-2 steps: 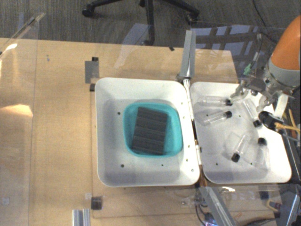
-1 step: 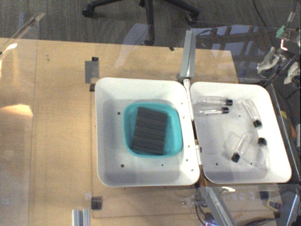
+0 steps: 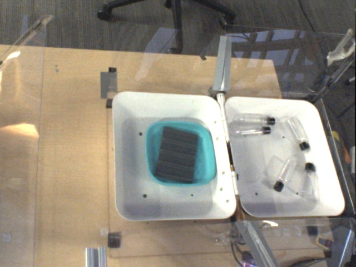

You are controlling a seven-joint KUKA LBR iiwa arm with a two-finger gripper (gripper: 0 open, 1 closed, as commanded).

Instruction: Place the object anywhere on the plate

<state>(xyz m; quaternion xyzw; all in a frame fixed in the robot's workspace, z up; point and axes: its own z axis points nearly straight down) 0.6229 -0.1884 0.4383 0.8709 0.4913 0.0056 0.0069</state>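
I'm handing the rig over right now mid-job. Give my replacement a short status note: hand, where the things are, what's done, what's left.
Hand: I can't report its state from the camera view.
Left bin: teal plate sits in the middle, with a dark ribbed block lying flat on it, fully inside the plate's rim.
Right bin: several clear vials with black caps lie scattered on their sides, apart from the plate.
Done: judging by the layout, the block looks already placed on the plate.
Left: if a vial is the object meant, none is on the plate yet; confirm which item counts before moving on.
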